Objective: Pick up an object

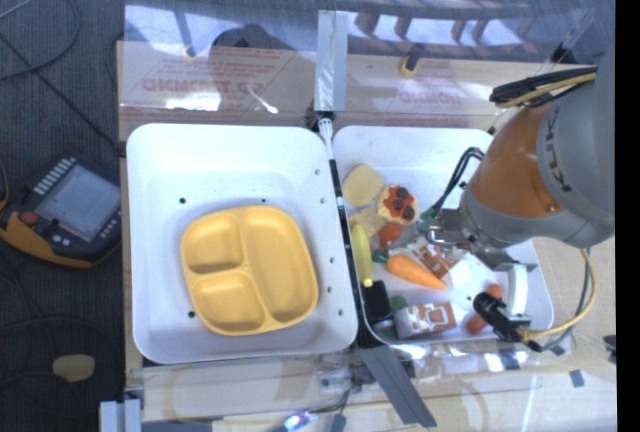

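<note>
The right bin (520,142) holds several toy foods. Among them are an orange carrot (414,270), a pale yellow piece (362,183), a round piece with red toppings (399,204) and a long yellow piece (360,253). A brown carton (425,319) and a small red piece (476,323) lie near the front wall. My gripper (438,242) reaches down from the orange-banded wrist into the middle of this bin, just above and right of the carrot. The arm hides the bin's right half.
The left bin (150,170) holds a yellow divided plate (248,268). A black object (376,300) lies by the wall between the bins. A handheld controller (62,212) sits on the floor at the left. Cardboard and clear panels stand behind both bins.
</note>
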`<state>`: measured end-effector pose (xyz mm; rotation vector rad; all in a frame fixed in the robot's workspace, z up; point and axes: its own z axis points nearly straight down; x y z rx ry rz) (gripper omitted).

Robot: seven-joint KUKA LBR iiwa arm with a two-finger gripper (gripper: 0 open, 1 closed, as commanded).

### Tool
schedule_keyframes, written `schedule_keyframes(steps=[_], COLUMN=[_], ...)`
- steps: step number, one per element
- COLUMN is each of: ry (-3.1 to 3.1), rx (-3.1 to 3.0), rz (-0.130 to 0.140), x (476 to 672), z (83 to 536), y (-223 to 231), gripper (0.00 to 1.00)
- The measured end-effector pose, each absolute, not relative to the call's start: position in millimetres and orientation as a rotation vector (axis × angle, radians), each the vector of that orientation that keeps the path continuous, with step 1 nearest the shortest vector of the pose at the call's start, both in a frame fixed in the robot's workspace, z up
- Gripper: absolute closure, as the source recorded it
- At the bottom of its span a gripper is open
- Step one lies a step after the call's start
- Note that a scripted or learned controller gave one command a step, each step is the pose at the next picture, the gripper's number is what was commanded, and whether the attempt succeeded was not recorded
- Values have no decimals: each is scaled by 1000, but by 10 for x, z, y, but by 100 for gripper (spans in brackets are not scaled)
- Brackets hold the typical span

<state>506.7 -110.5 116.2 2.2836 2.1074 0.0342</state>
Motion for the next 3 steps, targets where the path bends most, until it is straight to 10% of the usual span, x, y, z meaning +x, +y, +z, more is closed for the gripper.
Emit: schedule_keyframes(steps=[1,2,3], ry=[2224,2194,2362], rx=[2162,2142,1987], rz=[38,43,34], x=[5491,5548,5524], z=[1098,1264,1168], y=[-1280,-1367,-1486], gripper=[0,100,100])
